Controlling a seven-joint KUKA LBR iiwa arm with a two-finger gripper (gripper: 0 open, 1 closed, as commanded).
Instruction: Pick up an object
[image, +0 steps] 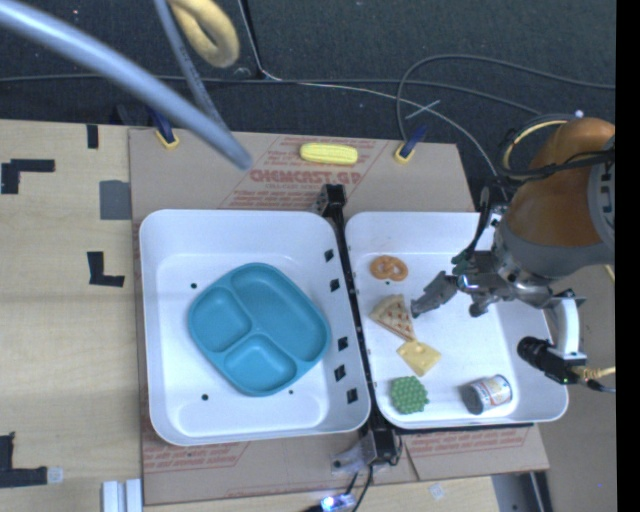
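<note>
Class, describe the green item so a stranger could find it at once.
Start at the right white bin. Along its near edge, beside the small metal can, lies the broccoli piece. It is the one green, bumpy thing; the cheese wedge above it is yellow.

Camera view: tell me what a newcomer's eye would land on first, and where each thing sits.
The blue divided tray grabs attention first, lying alone in the left bin. Next comes the grey arm with its orange band, reaching in from the right with its pincer above the right bin. That bin holds small items: a pretzel, a waffle wedge, a cheese piece, a green broccoli piece and a metal can.
</note>
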